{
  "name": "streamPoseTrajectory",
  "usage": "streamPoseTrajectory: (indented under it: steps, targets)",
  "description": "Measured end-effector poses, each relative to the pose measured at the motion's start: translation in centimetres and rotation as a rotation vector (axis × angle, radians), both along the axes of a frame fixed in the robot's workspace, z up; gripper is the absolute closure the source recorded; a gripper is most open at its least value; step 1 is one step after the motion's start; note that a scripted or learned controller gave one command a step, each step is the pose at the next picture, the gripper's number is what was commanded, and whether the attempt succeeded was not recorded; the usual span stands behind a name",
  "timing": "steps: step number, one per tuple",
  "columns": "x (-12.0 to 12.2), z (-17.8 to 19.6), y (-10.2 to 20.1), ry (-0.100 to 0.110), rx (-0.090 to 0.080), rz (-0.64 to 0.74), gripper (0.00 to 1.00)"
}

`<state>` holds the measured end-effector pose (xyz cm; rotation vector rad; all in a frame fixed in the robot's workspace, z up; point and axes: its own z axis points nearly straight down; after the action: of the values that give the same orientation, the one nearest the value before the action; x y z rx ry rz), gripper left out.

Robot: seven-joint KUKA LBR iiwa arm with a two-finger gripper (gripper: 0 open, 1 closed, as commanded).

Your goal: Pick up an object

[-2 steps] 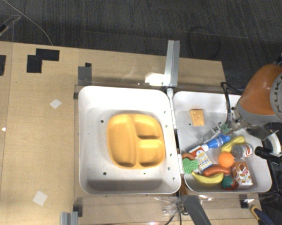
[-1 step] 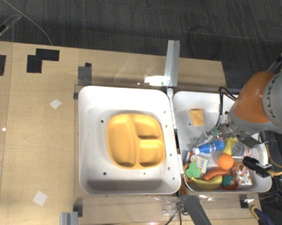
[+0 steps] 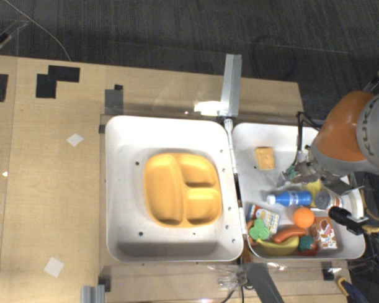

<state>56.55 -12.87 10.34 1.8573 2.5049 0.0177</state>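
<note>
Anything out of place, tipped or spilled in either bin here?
Nothing spilled or damaged. The blue bottle lies on its side in the right bin, among toys heaped toward its near end: orange, banana. The yellow tray sits squarely in the left bin.

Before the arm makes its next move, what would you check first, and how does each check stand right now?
1. Pincer over the right bin, where the objects lie: ok.
2. Something gripped in the pincer: cannot tell; the arm hides its tips.
3. Objects within reach: ok. The blue bottle, orange ball and banana lie just below the pincer.
4. Room around a target: not ok for the front cluster, where things touch and overlap; ok for the cracker, which lies alone.
5. Left bin holding the yellow divided tray, away from the arm: ok.
</note>
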Motion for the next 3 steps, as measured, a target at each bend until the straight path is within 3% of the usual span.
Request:
streamPoseTrajectory:
  steps: [1,2,3]
  targets:
    - [0.2,1.2,0.1,-0.006,0.0,0.004,1.0]
    - [4.2,-1.3,-0.2,0.013,0.003,0.041,1.0]
    - [4.7,0.2,1.5,0.017,-0.001,0.275,1.0]
